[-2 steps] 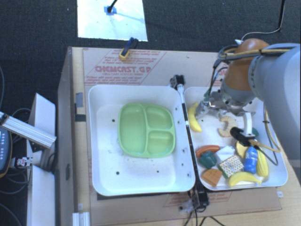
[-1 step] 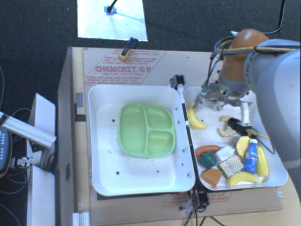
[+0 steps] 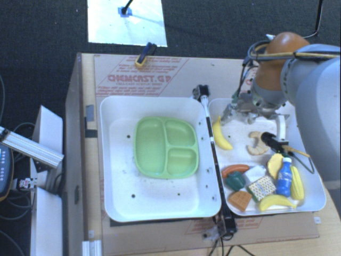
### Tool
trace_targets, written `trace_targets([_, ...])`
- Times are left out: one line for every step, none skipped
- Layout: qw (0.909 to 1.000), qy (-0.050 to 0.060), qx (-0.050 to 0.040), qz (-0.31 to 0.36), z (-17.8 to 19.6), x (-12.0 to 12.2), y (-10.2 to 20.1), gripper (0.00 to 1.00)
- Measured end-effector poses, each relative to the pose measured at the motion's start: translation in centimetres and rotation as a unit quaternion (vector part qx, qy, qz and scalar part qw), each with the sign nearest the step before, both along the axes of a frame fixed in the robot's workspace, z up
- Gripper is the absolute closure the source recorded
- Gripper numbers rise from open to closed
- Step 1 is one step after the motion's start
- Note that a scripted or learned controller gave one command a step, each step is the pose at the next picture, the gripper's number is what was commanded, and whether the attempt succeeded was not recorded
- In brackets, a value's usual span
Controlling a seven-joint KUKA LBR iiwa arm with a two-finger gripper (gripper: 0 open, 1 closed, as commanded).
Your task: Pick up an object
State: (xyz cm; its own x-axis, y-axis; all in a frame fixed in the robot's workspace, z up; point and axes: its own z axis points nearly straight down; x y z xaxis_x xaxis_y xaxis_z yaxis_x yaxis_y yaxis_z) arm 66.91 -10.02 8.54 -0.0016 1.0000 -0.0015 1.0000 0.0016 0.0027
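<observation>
Camera view shows the arm [image 3: 298,68] reaching over the right bin [image 3: 319,193], its gripper [image 3: 250,111] low near the far rim — whether the fingers are open, I cannot tell. Nothing seems held. Toys crowd that bin: a banana [image 3: 220,135] just beside the gripper, a bottle [image 3: 284,177] nearer. Approach step, I judge; next, descend squarely over one piece.

Two bins sit side by side on the tabletop [image 3: 160,71]. The left bin [image 3: 120,196] holds a divided plate [image 3: 166,147] near its centre. In the right bin [image 3: 314,193], a banana [image 3: 220,136] lies along the left wall; a bottle [image 3: 284,177] stands toward the right, with a waffle [image 3: 240,200] at the near edge. The gripper [image 3: 254,113] hangs over the bin's far end.
</observation>
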Motion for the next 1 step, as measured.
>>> trace_targets([1.0,-0.002,-0.0004,0.002,1.14,0.12,0.04,1.0])
